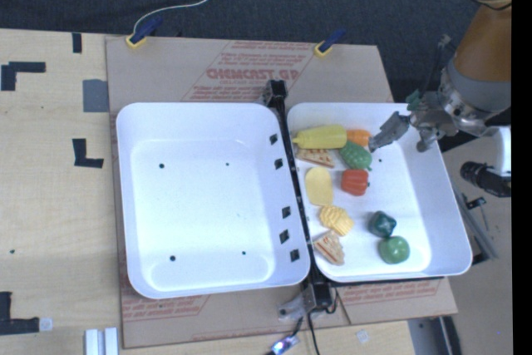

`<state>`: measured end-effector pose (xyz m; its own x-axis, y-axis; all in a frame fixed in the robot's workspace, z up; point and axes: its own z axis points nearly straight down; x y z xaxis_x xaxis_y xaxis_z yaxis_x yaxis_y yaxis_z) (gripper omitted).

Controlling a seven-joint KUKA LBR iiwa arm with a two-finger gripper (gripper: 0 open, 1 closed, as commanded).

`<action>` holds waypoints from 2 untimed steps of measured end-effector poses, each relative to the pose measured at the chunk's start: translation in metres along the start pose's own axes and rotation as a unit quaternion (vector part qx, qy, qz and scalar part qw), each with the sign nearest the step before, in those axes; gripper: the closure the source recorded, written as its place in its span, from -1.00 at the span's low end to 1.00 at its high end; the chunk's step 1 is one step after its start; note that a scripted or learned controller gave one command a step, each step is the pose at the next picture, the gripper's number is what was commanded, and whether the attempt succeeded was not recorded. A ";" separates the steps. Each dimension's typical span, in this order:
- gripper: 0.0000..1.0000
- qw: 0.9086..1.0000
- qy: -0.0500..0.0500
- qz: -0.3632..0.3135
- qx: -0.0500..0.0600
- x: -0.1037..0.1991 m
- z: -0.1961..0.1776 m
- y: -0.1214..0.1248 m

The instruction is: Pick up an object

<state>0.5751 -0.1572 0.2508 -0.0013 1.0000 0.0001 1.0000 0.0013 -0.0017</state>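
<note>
The right bin [432, 204] held all the small toy foods, gathered toward its left wall and its near half. A yellow corn cob [320, 137] lay along the far-left part, with an orange piece [359, 136] just beyond its right end and a tan, ridged slice [315, 156] tucked under its near side. A green, knobbly vegetable [355, 155] sat beside them, touching a red pepper [354, 181] just nearer the front edge. A pale yellow oval piece [318, 186] lay against the left wall, then a ridged yellow piece [336, 219], and a sandwich wedge [329, 248] near the front-left corner. Toward the front-right part of the bin sat a dark teal block [382, 223] and, just nearer the front, a round green apple [394, 249].

The left bin [199, 195] stood beside it, the two sharing a dark seam down the middle.

The arm [486, 46] reached in over the right bin's far-right corner, its orange band above a grey wrist. The gripper [384, 136] slanted down and leftward, its tip hovering just beside the orange piece and the green vegetable. Whether its fingers were spread or pressed together could not be told, and nothing could be seen between them.
</note>
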 end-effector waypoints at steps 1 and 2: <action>-1.00 1.000 0.001 0.000 0.002 0.030 0.173 -0.024; 1.00 1.000 0.001 -0.001 -0.002 0.029 0.155 -0.021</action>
<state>0.5539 -0.1281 0.0959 -0.0025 1.0000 0.0014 1.0000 0.0025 0.0015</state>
